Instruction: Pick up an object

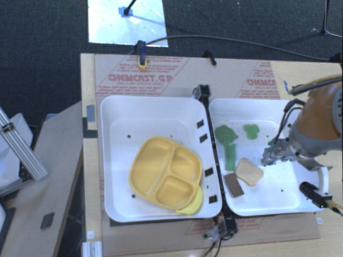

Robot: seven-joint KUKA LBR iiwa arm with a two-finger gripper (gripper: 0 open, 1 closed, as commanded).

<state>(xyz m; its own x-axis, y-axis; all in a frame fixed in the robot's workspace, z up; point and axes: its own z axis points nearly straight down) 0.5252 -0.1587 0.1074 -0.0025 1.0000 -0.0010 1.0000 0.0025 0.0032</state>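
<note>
Dark carpet surrounds a bench covered with printed cardboard sheet [161,74], on which two shallow white bins sit side by side. Over the right white bin [289,205], the grey two-finger gripper [271,155] hangs low, just right of a tan slice-of-bread-shaped toy [249,172]; whether it is spread or closed, I cannot tell, and nothing is seen gripped in it. Behind it the arm's orange band [319,111] leads off to the right. Left of the bread lies a small brown rectangular block [233,184], touching or nearly touching it. Above that stands a green broccoli-shaped toy with a long stalk [228,143], and near it a smaller green leafy piece [251,130]. The left white bin [123,116] holds a yellow plastic divided tray with three compartments [166,171], with a yellow curved piece [193,203] peeking out beneath its lower right edge.
</note>
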